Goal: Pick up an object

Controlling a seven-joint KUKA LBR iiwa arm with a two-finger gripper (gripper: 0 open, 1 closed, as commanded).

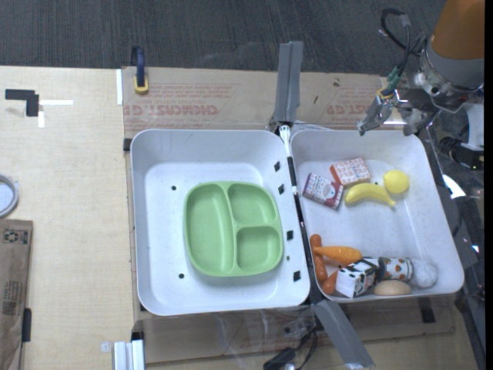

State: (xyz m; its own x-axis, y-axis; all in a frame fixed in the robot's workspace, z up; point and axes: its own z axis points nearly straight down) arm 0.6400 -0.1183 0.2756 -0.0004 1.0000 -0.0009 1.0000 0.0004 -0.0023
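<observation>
Tool [391, 112] of mine hangs above the right bin's [436, 177] far rim, fingers spread, gripping nothing. Banana [368, 194], lemon [396, 181], cartons lie within; beside it, left bin [154, 230] holds a green tray [233, 228].

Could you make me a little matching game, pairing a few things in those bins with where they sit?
Things:
1. green divided plate
2. banana
3. carrot
4. end effector

Places:
A. near front edge of the right bin
B. middle of the left bin
C. above the right bin's far rim
D. far half of the right bin, beside a yellow ball

Pairs: 1-B, 2-D, 3-A, 4-C
</observation>
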